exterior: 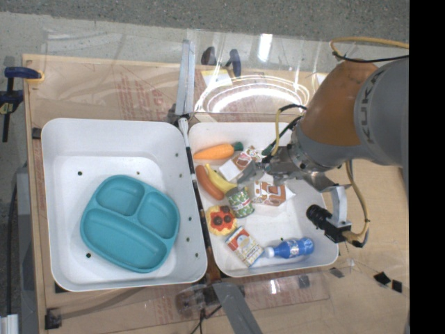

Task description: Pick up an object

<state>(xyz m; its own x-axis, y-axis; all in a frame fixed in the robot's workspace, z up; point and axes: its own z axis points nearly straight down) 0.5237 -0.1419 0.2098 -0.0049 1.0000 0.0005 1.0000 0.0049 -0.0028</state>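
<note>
Nearest edge first: wooden bench (pixel 104 89) carrying 2 white bins. Left bin (pixel 62 134) cradles a teal divided plate (pixel 130 221). Right bin (pixel 327 252) is crowded: blue bottle (pixel 290 248) and small carton (pixel 243 246) up front, green can (pixel 240 202) mid-bin, banana (pixel 219 181), sausage (pixel 208 182), carrot (pixel 214 152) beyond. Gripper (pixel 256 170) sits low over the can and cartons, grip state impossible to read. Grey floor (pixel 208 2) behind.

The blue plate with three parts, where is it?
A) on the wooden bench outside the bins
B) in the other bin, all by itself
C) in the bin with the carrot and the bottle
B: the blue plate lies flat in the left bin with nothing else, while the carrot and bottle are in the right bin.
</note>
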